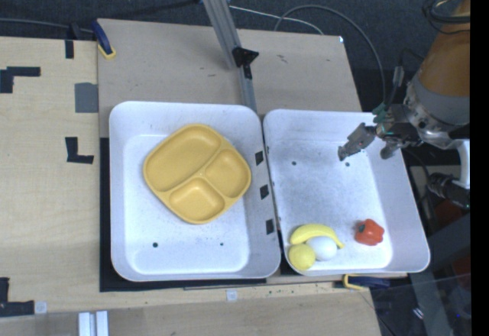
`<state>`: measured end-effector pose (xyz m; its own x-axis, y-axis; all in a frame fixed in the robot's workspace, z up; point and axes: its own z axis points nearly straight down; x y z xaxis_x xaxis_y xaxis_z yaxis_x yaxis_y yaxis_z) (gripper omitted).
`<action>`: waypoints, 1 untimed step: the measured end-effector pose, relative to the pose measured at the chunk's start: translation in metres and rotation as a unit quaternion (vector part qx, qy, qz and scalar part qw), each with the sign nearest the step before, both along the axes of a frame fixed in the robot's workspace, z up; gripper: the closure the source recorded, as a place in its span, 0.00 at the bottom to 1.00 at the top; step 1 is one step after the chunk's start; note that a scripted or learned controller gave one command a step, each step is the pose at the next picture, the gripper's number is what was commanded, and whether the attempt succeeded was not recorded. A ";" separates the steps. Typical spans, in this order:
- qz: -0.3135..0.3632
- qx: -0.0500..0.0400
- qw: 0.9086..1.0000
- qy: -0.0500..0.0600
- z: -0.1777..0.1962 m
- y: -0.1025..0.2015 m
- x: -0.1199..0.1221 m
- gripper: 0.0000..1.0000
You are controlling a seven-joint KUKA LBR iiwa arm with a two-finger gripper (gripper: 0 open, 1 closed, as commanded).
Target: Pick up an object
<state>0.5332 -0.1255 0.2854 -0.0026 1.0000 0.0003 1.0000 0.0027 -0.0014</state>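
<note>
Two shallow white bins sit side by side on a pale wooden surface (191, 59). The left bin (126, 174) holds a yellow divided plate (197, 172) with three compartments, lying flat and turned at a slant, nearer the bin's far side than its near edge. A few small dark specks mark the bin floor below the plate.

The right bin (321, 182) carries its things gathered along the near wall. A yellow banana (313, 232) curves over a white ball-like object (325, 248), and a yellow lemon (302, 256) lies just beside them at the near left corner; the three touch or nearly touch one another. A small red object with a green top (369, 232), perhaps a pepper or tomato, rests apart from that cluster, toward the near right side of the bin. The rest of the bin floor is bare white with fine dark speckling.

The arm (447, 75) reaches in from the right, its orange band above a grey wrist. The hand (372, 141) hovers over the far right part of the right bin, well apart from the fruit at the near wall. Its two dark fingers (353, 145) are spread with a clear gap between them, and nothing sits in that gap.

A grey metal pole (218, 6) slants down from the top edge to the seam between the bins, and thin cables (321, 17) trail over the dark floor behind the surface.
</note>
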 end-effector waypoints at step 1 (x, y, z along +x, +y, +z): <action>0.000 0.000 1.000 0.000 0.000 0.000 0.000 0.00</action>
<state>0.5332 -0.1256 0.2854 -0.0026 1.0000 0.0002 1.0000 0.0026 -0.0013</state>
